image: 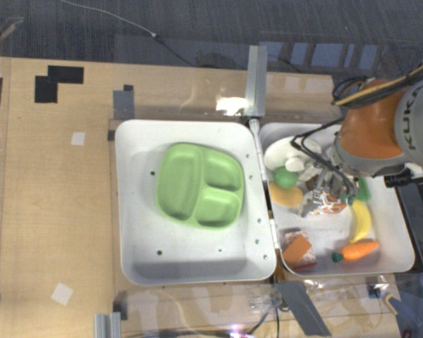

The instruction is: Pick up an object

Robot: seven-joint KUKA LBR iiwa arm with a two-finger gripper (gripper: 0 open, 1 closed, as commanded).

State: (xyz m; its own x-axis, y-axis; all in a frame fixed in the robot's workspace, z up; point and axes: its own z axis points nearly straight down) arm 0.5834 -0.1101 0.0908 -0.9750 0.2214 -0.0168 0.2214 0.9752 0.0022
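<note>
While the end effector (pixel 323 192) hangs low in the right bin (pixel 402 248), its state can't be told. Bin w/ banana (pixel 362 220), carrot (pixel 358 251), green ball (pixel 285 178), white obj (pixel 278 153). Left bin (pixel 137 210): green divided plate (pixel 199 184).

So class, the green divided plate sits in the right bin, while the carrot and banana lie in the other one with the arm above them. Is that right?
Not quite: the camera view shows the green divided plate in the left bin. The carrot and banana lie in the right bin, under the arm.
</note>
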